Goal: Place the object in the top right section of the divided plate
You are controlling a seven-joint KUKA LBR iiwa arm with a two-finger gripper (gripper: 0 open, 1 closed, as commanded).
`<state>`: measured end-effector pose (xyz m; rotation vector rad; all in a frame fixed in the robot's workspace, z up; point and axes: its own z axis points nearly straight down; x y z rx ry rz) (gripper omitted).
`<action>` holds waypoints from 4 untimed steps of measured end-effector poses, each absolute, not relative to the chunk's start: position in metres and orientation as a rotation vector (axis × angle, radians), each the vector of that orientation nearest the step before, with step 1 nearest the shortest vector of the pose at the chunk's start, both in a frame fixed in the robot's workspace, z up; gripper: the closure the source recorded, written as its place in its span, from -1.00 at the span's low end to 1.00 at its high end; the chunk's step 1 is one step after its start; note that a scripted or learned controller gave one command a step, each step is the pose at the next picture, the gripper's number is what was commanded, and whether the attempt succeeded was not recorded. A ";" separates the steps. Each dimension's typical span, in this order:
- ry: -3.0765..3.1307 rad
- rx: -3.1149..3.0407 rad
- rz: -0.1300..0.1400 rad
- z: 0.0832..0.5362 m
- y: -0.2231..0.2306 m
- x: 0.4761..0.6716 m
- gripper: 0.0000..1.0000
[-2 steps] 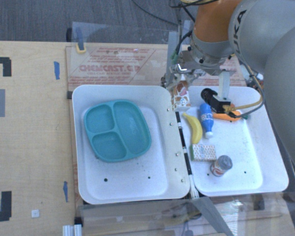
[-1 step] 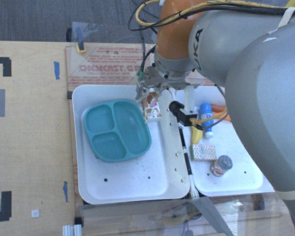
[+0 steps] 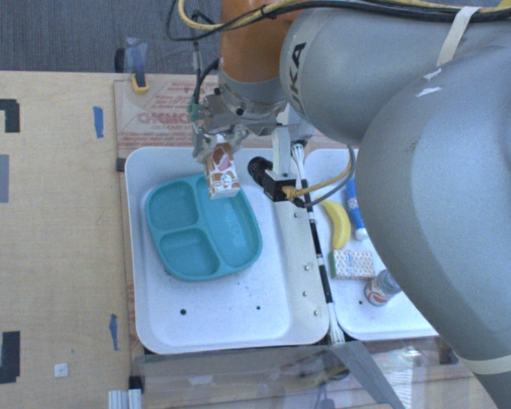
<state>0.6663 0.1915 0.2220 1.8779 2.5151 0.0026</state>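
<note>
Starting at the left, the teal divided plate (image 3: pixel 203 228) lies in the left bin (image 3: pixel 213 313), all three of its sections bare. Above its 1 o'clock rim hangs a small brown-and-white carton (image 3: pixel 223 172), pinched by its top between the fingers of the gripper (image 3: pixel 215 143), which is closed on it. So the pick looks done, while the lowering and release are still to come. Further right, in the other bin (image 3: pixel 392 318), sit a banana (image 3: pixel 338 223), a patterned packet (image 3: pixel 354 264) and a small can (image 3: pixel 379 289).

Bright, even light; soft shadows, slightly soft focus throughout.
</note>
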 end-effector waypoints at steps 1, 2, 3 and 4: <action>2.694 1.618 -0.003 0.200 0.215 0.660 1.00; 2.948 1.068 0.006 0.223 0.217 0.667 1.00; 3.049 0.754 0.001 0.206 0.225 0.653 1.00; 3.048 0.754 0.002 0.206 0.225 0.653 -1.00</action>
